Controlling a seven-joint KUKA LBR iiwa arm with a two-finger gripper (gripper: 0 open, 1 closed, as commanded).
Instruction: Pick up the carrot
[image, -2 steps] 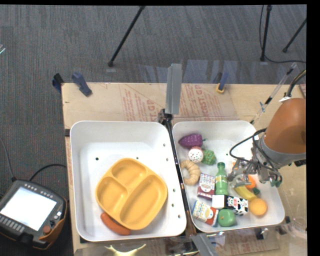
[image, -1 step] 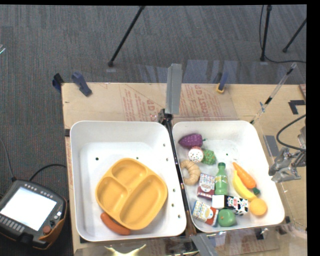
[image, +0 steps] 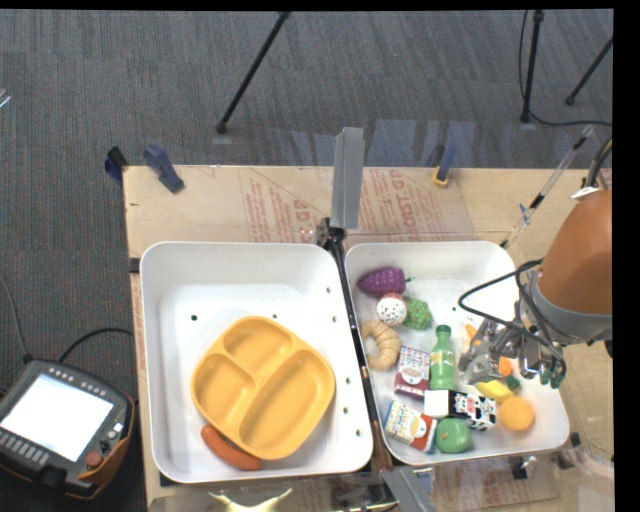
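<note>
A robotics lab: tripod legs (image: 252, 68), teach pendant (image: 62, 418), clamped bench (image: 250, 205).

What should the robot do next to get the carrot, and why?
Probably lower a little, straight down. The gripper hangs over the right bin, and an orange carrot shows right under it, beside the yellow banana. The carrot is partly hidden, so whether it is already gripped is unclear.

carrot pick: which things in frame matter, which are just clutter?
Job:
carrot, in the right bin under the arm
gripper, low over the carrot

Clutter:
yellow plate and sausage, left bin
grapes
croissant
green bottle
green apple
orange
</note>
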